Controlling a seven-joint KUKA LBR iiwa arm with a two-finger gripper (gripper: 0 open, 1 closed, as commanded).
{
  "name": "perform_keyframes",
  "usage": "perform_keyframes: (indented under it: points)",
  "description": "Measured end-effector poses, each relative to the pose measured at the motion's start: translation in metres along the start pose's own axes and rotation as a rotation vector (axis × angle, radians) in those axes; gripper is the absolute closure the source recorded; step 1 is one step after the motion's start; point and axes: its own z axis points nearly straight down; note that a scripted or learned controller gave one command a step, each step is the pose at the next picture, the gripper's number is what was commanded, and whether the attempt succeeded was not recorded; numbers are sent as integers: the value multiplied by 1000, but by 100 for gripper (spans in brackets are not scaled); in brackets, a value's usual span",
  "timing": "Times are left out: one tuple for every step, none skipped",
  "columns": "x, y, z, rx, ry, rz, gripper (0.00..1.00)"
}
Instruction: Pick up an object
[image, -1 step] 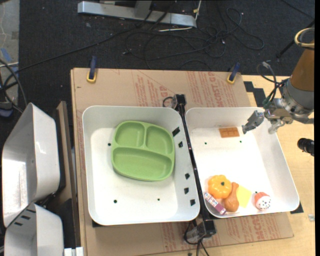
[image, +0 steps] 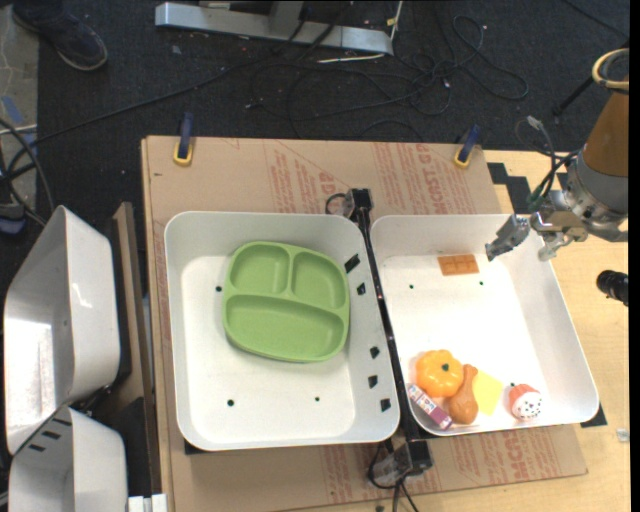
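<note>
Nearest the lens, the toys heap in the right bin's (image: 560, 330) near corner: pumpkin (image: 438, 371), drumstick (image: 465, 398), yellow piece (image: 487, 392), a pink tube (image: 428, 404) half hidden, and a spotted ball (image: 525, 402). The gripper (image: 528, 238) hangs over that bin's far right rim, fingers spread, nothing between them; arm cut off. Orange block (image: 458, 264) lies left of it. Green tray (image: 287, 301) sits in the left bin (image: 195, 330).

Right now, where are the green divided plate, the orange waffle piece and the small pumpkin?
Green divided plate (image: 287, 301): camera view, on the ridge between its compartments, left bin.
Orange waffle piece (image: 458, 264): camera view, middle of its flat top, right bin.
Small pumpkin (image: 439, 372): camera view, on its rounded orange body, right bin.
</note>
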Motion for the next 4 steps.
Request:
perform_keyframes:
  points:
    - [-5,7,58,4,1,1,0]
    - [2,9,120,5,2,-3,0]
    - [3,9,127,1,0,-3,0]
    - [3,10,116,-2,-1,-4,100]
